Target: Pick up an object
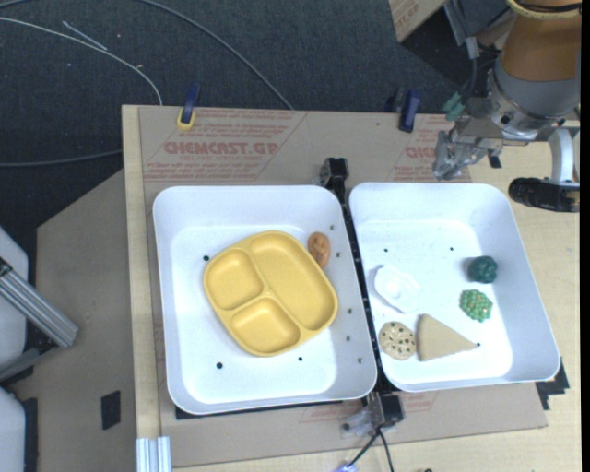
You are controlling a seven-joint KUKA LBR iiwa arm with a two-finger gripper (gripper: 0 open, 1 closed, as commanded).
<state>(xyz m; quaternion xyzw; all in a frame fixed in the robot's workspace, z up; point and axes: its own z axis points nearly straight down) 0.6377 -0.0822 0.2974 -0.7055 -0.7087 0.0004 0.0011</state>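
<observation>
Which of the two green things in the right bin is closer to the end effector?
The dark green ball, nearer the bin's far edge and the end effector. The lighter, bumpy green piece lies below it, closer to the tan wedge.

Dark blue-grey carpet (83,101) across the floor, crossed by thin pale cables (111,51). Tan bench board (230,138) printed with faded red lettering, held along its far edge by a yellow-tipped blue clamp (188,109) and a second blue clamp (407,108). Corner of a cardboard box (415,17) at top. Aluminium extrusion rail (32,300) at left.
</observation>
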